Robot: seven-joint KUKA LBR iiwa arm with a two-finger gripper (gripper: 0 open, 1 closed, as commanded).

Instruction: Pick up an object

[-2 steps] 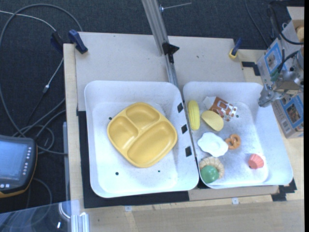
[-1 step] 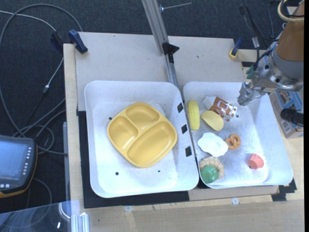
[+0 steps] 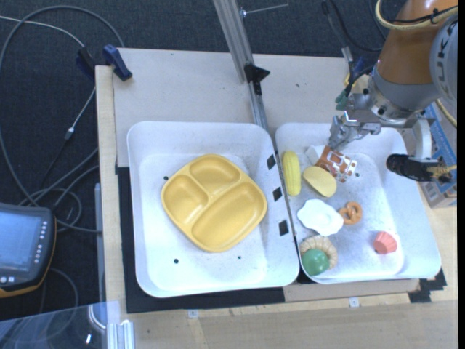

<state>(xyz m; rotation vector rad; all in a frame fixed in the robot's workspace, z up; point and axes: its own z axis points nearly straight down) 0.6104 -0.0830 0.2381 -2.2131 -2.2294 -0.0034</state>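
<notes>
My gripper (image 3: pixel 338 142) hangs over the back of the right bin (image 3: pixel 414 217), reaching in from the right. Directly below its tip lies a small orange-and-white patterned object (image 3: pixel 338 164), touching or nearly touching it. Close by are a yellow corn cob (image 3: pixel 291 172) along the bin's left wall and a pale yellow rounded piece (image 3: pixel 320 181). Further forward lie a white flat object (image 3: pixel 320 217), a small orange pretzel (image 3: pixel 351 212), a pink-red block (image 3: pixel 385 243) and a green ball in a tan cup (image 3: pixel 317 255).
The left bin (image 3: pixel 145 195) holds a yellow divided plate (image 3: pixel 213 201). A slanted metal pole (image 3: pixel 240 42) rises behind the two bins. Cables and a tablet (image 3: pixel 22 249) lie off the bench at the left.
</notes>
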